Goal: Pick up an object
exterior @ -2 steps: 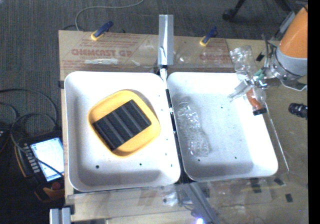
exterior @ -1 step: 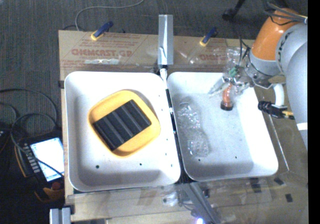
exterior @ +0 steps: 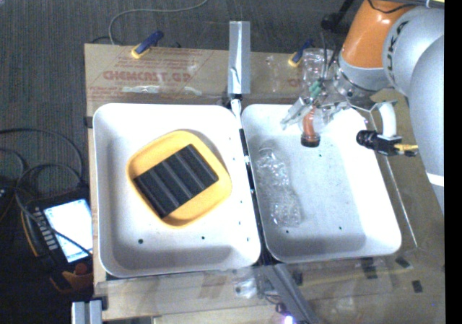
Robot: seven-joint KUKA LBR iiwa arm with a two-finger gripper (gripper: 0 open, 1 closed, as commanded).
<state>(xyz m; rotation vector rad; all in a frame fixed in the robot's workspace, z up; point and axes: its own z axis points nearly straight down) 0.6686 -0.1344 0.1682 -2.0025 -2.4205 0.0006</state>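
Note:
My gripper (exterior: 312,115) hangs over the far part of the right bin (exterior: 361,207), reaching in from the right. A small orange-brown piece with a dark lower end (exterior: 310,131) sits right at the gripper's tip, just above the bin floor; whether it is gripped cannot be told. A crumpled clear plastic item (exterior: 278,185) lies along the left side of the right bin, nearer the front than the gripper and apart from it. In the left bin (exterior: 115,236) rests a yellow pad with a black ribbed top (exterior: 179,177), tilted diagonally.
A metal divider post (exterior: 238,55) stands at the far edge between the bins. Clear plastic wrap (exterior: 285,73) lies on the cardboard behind the right bin, with blue clamps (exterior: 146,43) at the back. A handheld screen (exterior: 61,225) lies left of the bench.

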